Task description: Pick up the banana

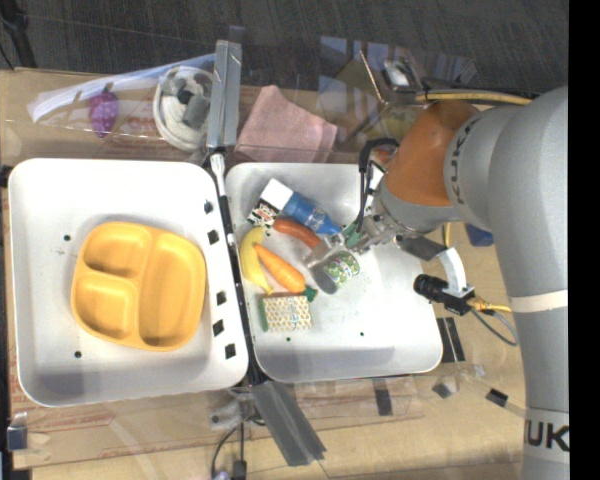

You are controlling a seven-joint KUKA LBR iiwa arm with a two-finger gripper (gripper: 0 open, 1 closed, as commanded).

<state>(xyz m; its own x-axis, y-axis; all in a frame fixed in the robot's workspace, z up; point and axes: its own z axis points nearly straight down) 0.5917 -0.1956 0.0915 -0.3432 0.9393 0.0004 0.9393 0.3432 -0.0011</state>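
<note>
The grey arm (520, 218) reaches in from the right, its orange-banded wrist (430, 163) bent down over the right bin (380, 343), with the pincer (352, 240) low among the clutter beside a small green-patterned cylinder (338, 268); whether it is apart or together cannot be told. The banana (252, 258) lies near the right bin's left wall, touching an orange carrot (282, 268), with a blue-capped bottle (305, 211) just above and a patterned packet (286, 313) just below. The left bin (40, 368) holds a yellow divided tray (138, 286).
</note>
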